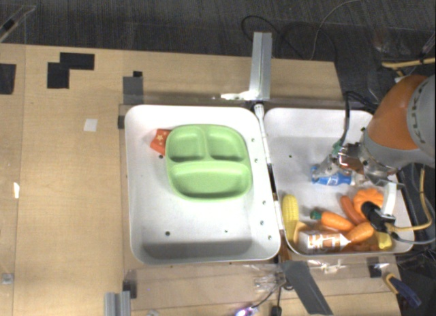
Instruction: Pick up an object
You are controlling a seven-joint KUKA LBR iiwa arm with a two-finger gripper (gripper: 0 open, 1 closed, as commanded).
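The right bin (300,131) holds a heap of toy food along its near side. A yellow corn cob (291,212) lies at the left. Beside it are a carrot (334,220), more orange pieces (364,202) and a brown bottle with a white label (323,242). A small blue and white object (328,177) lies further back in the bin. My gripper (344,161) hangs low over the right half of this bin, right above the blue object and touching or nearly touching it. The grey wrist and orange band (402,114) rise behind it.
The left bin (146,226) holds a green divided plate (208,160) with a small red object (160,141) at its left edge. A metal post (261,62) stands behind the divide between the bins. Cables trail at the right.
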